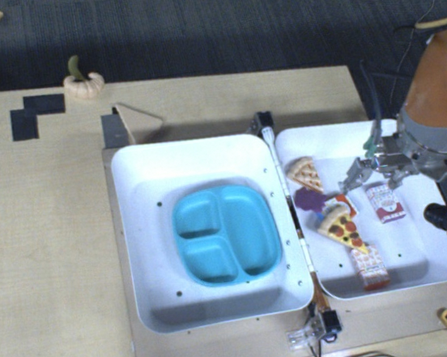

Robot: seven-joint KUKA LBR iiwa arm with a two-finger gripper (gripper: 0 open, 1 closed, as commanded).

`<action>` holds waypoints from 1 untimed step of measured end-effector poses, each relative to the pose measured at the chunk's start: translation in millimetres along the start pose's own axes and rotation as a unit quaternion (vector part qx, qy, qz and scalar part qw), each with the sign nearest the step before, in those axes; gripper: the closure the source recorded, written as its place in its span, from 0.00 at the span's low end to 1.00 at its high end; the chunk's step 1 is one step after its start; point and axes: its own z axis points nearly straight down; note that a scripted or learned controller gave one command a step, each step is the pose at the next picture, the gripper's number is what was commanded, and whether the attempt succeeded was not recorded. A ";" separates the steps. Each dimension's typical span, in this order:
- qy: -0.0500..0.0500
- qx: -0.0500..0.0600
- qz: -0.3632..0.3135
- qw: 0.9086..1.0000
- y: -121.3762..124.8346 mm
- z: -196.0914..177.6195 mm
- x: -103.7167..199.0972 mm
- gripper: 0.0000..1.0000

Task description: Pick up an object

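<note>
Two white bins: the left bin (143,249) carries a blue divided tray (227,234). The right bin (431,269) holds small toys. Gripper (373,168) hangs open near its far edge, empty. A red-and-white packet (386,201), light, flat, probably slippery, lies just beneath; best pinched across its short edges.

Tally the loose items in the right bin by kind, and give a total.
Pizza slices: 2, upper and lower
Purple piece: 1
Red-and-white packets: 2, one by the gripper, one at the front
Total: 5
</note>
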 end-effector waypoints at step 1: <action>-0.001 -0.006 0.002 1.000 30.0 121.4 -13.7 0.00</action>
